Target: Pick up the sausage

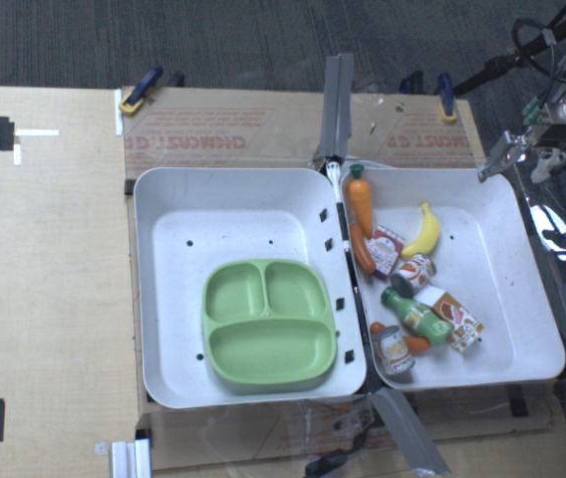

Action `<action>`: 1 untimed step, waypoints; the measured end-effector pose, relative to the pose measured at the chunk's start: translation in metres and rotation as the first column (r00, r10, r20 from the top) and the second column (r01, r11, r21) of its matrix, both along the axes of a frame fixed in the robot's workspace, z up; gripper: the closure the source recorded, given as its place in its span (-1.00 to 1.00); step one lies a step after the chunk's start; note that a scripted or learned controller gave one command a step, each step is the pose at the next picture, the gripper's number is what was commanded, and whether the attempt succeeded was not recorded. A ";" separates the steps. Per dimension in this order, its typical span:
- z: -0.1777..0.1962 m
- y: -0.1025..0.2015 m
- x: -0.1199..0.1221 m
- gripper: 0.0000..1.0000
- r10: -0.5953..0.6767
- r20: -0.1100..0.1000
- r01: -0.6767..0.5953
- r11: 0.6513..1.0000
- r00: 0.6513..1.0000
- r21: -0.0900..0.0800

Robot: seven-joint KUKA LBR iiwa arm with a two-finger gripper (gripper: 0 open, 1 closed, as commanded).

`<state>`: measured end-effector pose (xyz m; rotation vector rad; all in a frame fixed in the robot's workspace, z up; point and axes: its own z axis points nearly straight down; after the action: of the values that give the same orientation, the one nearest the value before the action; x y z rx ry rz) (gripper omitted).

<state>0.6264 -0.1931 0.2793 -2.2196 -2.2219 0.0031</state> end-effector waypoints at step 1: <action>-0.129 0.002 -0.105 -1.00 0.062 0.000 -0.062 0.998 0.998 0.001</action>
<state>0.5215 -0.1912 0.1506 -2.1487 -2.2895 0.0020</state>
